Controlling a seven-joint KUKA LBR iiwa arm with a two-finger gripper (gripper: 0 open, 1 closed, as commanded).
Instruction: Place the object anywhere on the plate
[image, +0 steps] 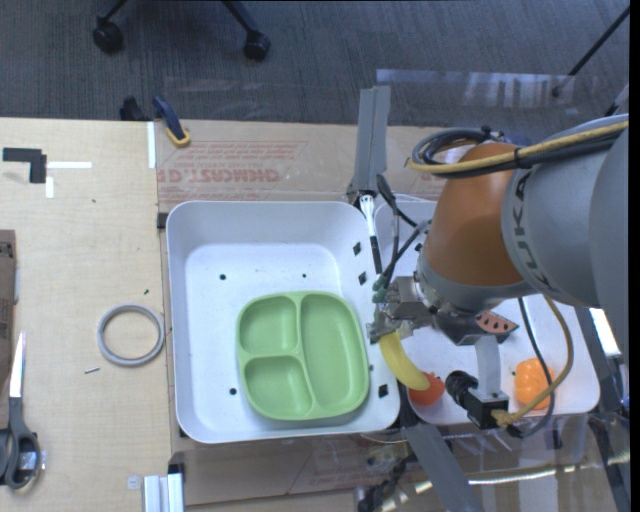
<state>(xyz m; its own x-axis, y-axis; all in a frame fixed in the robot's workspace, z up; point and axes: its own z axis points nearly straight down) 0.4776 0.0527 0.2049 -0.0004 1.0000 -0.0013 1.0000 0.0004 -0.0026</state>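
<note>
**Banana in the Robot's Pinch, Close to the Green Plate**

A big grey robot arm (560, 210) with an orange band reaches in from the right side. Its gripper (392, 328) hangs over the spot where the two white bins meet. A yellow banana (402, 362) sticks out below the gripper, and its top end sits between the fingers, so the gripper is pinching the banana. The banana points down and a little to the right.

The green plate (302, 355) lies in the left bin (200, 300). It has three parts: one long part on the right and two smaller parts on the left. The banana is just beside the plate's right edge.

In the right bin (580, 395) there is a small red thing (428, 390) near the bottom end of the banana. An orange thing (531, 380) lies further right.

On the bench to the left of the bins lies a grey ring (130, 334). Scissors (18, 440) lie at the left edge.
</note>
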